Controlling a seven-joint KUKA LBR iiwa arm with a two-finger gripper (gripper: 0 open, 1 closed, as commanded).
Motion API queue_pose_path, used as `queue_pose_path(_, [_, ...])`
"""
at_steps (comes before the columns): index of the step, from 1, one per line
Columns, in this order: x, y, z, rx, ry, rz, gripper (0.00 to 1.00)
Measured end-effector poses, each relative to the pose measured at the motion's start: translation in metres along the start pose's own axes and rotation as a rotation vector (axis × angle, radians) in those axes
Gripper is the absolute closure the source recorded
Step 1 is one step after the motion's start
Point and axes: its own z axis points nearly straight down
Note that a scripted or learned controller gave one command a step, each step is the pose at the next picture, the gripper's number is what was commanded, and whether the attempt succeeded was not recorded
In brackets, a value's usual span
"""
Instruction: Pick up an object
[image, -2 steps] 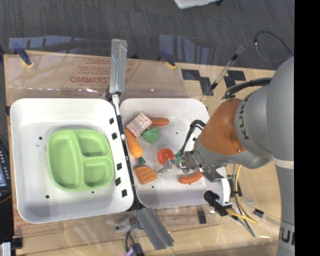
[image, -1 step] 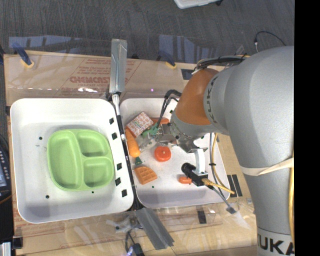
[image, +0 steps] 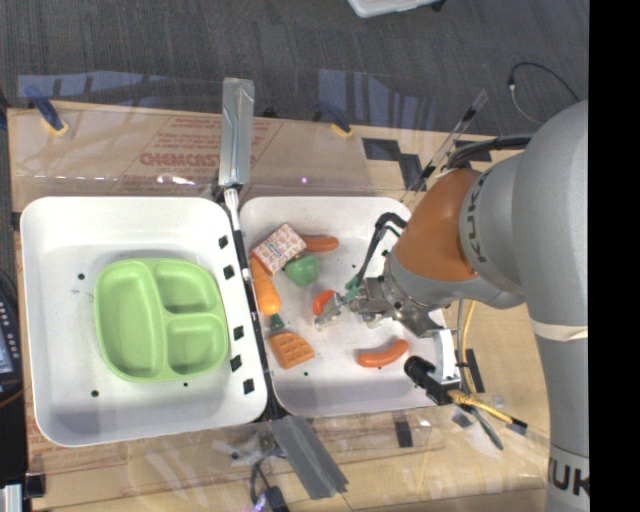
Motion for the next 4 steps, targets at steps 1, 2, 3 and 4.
queue_pose_path(1, [0.029, 0.07, 0.011, 0.0, 0.0, 0.033, 0.0])
queue_pose_path(2, [-0.004, 0.027, 0.015, 0.0, 0.0, 0.095, 0.0])
queue_pose_path(3, [-0.004, 0.028, 0.004, 0.0, 0.001, 0.092, 1.0])
queue_pose_path(4, [0.03, 0.072, -0.118, -0.004, -0.001, -0.005, 1.0])
